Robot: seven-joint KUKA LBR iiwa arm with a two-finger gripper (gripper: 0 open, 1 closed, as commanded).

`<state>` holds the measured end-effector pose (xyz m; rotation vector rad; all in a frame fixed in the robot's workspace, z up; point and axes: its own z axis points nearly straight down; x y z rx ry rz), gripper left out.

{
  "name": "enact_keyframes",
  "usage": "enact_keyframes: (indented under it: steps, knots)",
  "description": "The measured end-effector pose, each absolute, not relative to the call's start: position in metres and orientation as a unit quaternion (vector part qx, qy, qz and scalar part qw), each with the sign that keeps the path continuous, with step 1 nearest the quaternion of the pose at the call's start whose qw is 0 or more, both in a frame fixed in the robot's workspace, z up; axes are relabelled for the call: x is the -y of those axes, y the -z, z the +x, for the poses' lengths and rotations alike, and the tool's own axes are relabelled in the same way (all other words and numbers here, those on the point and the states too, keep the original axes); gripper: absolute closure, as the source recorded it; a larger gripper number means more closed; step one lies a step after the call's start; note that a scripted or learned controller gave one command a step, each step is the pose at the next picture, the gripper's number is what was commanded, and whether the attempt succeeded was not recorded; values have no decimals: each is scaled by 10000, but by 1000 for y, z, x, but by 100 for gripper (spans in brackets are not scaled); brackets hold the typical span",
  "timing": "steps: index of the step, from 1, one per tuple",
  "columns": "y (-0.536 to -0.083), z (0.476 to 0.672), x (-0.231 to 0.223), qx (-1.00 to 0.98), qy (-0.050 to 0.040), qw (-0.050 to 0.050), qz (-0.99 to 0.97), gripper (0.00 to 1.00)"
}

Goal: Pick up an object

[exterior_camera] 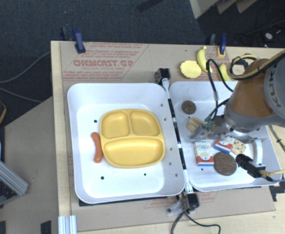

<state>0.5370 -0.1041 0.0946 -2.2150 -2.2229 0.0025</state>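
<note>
Tan object (194,125) beside tool (211,129)

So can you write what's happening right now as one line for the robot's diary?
arm: over right bin | gripper: low among small items, near carton | left bin: yellow tray, sausage | pick: not confirmed
</note>
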Motion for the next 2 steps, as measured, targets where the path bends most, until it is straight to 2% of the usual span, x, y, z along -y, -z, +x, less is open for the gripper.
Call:
enact_keyframes:
  steps: [1,2]
  knots:
    - [-85,623,180,7065,3,-42,-7077,0]
    - [-96,621,177,7071,8,-23,-7071,100]
